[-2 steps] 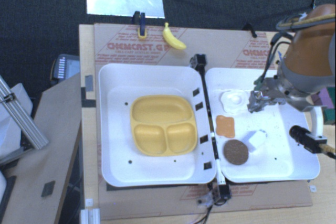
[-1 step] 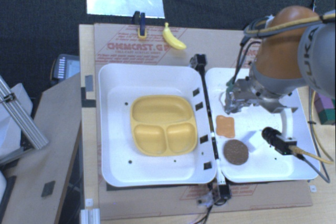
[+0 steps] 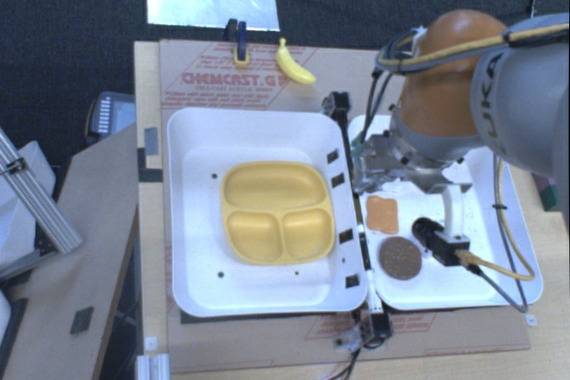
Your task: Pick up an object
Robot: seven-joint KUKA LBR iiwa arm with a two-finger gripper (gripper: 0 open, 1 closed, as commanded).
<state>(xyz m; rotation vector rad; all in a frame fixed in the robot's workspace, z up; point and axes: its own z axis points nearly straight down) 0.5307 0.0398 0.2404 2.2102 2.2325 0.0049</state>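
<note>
A counter (image 3: 151, 191) carried 2 shallow white bins side by side. Well to the left of the jaws, the left bin (image 3: 191, 191) held a yellow divided tray (image 3: 272, 211) with 3 compartments. A yellow banana (image 3: 294, 65) lay on the cardboard beyond the bins. In the right bin (image 3: 517, 218), a tan slice (image 3: 382, 214) lay just below the jaws, with a brown round patty (image 3: 401, 256) beneath it. The gripper (image 3: 374, 169) hung low near the bin's left wall; whether the jaws were wide or narrow could not be told. The step looked like the approach. The next move likely called for descending onto the slice and closing. The grey arm (image 3: 521, 102) reached in from the right, wrist bent down.
</note>
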